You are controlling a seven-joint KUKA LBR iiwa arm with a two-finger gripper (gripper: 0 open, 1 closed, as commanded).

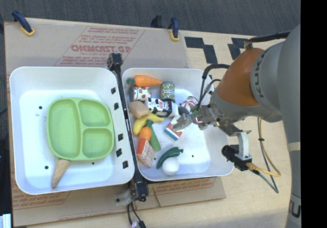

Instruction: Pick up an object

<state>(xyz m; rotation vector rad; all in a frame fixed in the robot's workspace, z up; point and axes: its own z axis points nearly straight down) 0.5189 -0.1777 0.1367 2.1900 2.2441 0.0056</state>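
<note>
Currently, approach step: my gripper (182,121) low in the right bin (217,168), beside a small blue-and-white carton (171,131); grip state unreadable. Next, I judge: centre, close.

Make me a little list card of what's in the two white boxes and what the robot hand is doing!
left bin: green divided plate, tan cone
right bin: heap of toy food, with carrot, banana, white egg
gripper: low in the right bin, by a blue and white packet
holding: cannot tell
</note>
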